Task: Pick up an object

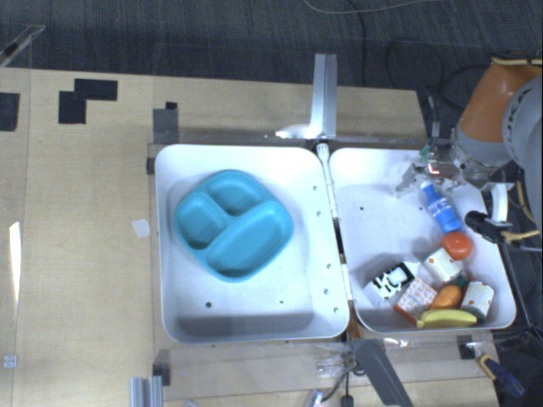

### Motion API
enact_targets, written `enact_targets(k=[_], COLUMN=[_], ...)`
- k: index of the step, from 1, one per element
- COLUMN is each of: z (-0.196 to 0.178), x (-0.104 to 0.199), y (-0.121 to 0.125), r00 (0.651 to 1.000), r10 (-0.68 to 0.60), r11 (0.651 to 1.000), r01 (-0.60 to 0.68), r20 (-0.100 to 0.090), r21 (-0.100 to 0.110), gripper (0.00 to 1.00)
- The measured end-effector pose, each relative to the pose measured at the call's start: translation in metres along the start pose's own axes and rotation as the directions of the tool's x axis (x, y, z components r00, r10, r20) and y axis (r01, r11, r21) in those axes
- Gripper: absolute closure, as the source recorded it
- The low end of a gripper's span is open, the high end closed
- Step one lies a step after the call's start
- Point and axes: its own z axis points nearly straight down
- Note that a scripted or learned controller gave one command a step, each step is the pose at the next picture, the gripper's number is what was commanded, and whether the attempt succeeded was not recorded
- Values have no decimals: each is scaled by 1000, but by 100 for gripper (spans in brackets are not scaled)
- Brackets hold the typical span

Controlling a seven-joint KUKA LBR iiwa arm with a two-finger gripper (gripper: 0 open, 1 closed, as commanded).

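Observation:
My gripper (430, 173) hangs over the far right part of the right bin (365, 219), below the arm's orange band. A small blue bottle (442, 209) lies just in front of it, its near end pointing toward the pile of objects. The bottle's far end reaches up close under the gripper; whether they touch is unclear. An orange-red round object (457, 244) sits just past the bottle's near end.
A pile fills the right bin's near right corner: a white container (442, 266), a black-and-white item (390, 280), a red patterned box (415, 297), a carrot (447, 296), a banana (447, 318), a white box (478, 298). A blue divided plate (233, 224) lies in the left bin (246, 312).

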Motion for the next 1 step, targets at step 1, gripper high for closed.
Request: enact_targets(k=[1], z=[-8], x=[1], y=[1], r00=[1000], r10=[-5], r11=[1000], r01=[5], r20=[0], r21=[0], gripper=[100])
